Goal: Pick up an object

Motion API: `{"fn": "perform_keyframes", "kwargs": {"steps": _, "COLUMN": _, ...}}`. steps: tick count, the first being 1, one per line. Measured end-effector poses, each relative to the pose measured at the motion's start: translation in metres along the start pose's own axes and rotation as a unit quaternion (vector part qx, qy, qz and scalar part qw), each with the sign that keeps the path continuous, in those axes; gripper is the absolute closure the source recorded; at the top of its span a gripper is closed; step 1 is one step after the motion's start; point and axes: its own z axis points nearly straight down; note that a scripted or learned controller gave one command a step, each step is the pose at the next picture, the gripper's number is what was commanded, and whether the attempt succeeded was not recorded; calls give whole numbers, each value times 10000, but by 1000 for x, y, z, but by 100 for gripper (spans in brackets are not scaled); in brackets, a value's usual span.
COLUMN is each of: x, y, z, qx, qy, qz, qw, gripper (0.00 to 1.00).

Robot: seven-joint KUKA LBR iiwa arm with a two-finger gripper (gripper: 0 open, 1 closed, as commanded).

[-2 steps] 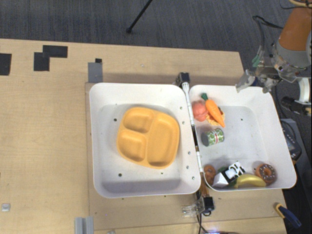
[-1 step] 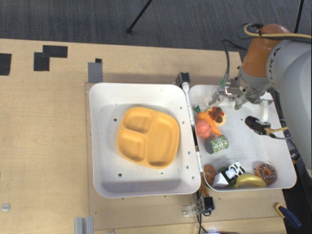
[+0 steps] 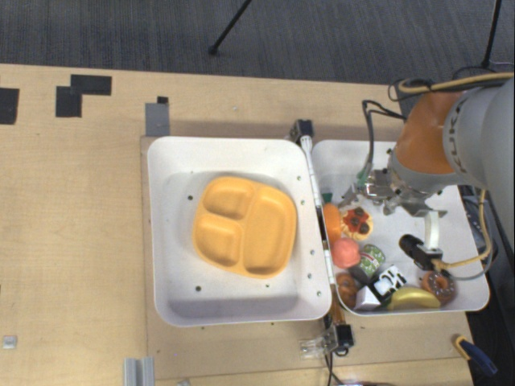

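Small pink rounded toy food piece (image 3: 345,252) — the likeliest pick, judged from how it lies: in the right-hand shallow white bin (image 3: 475,296), against that bin's left wall, partly clear of the heap. It looks like light moulded plastic, stiff and smooth, so probably slippery; a grip across its widest middle seems safest, since a high pinch could squirt it out.

Other contents, placed against the pink piece:
- orange carrot-like piece (image 3: 331,219) just above it, along the same wall
- round red-and-yellow toy with dark spots (image 3: 356,222) up and to the right
- green-and-white round piece (image 3: 372,259) touching or nearly touching on the right
- yellow plastic banana (image 3: 414,297) lower right, near the bin's front edge
- brown ring doughnut (image 3: 439,284) beyond the banana

Grey arm with its orange band (image 3: 422,139) hangs over the right bin's far half, up and right of the pink piece. The two-finger gripper (image 3: 385,190) sits under the wrist — whether the jaws are apart or together cannot be told, and nothing is seen between them.

Left of the pink piece, across the divider, a yellow-orange compartment tray (image 3: 244,225) lies in the left-hand white bin (image 3: 173,296).
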Motion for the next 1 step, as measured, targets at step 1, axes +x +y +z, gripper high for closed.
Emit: {"fn": "perform_keyframes", "kwargs": {"steps": 1, "x": 0, "y": -86, "z": -1, "qx": -9, "qy": 12, "qz": -449, "qw": 9990, "gripper": 0}}
